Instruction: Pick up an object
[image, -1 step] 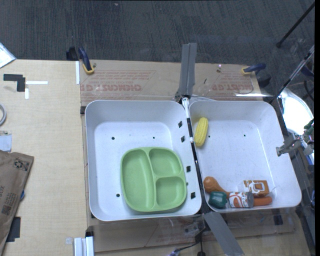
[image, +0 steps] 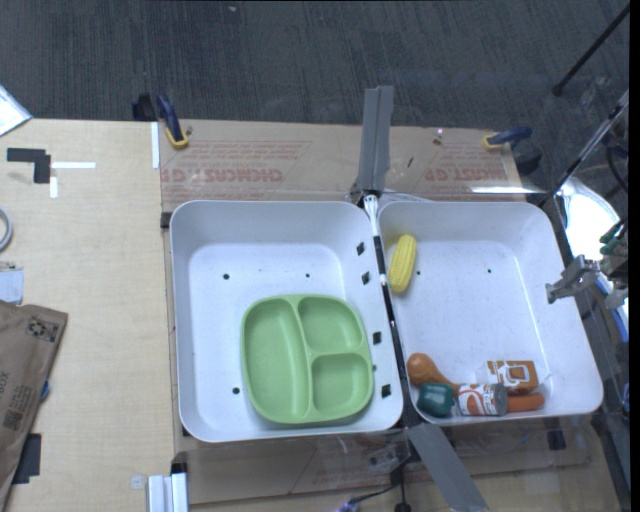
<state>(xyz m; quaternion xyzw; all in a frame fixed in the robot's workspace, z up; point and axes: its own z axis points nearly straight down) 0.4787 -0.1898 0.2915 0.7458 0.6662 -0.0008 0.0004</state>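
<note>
Nearest the camera, along the front wall of the right bin (image: 560, 250), lies a small cluster of toy food: one orange-brown drumstick-shaped piece (image: 428, 370), one dark green rounded piece (image: 436, 400), one small can (image: 481, 399) with an orange-and-white label, one orange carrot-like stick (image: 525, 403) and one little orange-and-white box (image: 514, 375); their printing is too small to read. In the left bin (image: 200, 250) rests one smooth, pale green plastic tray (image: 306, 357) with three compartments. Farther back, one yellow corn cob (image: 402, 262) with a bumpy surface lies against the right bin's left wall. Beyond both bins, brown cardboard (image: 260, 160) carries mirrored red lettering. At the right edge the gripper (image: 575, 280) shows; whether it is released or clenched cannot be told.
</note>
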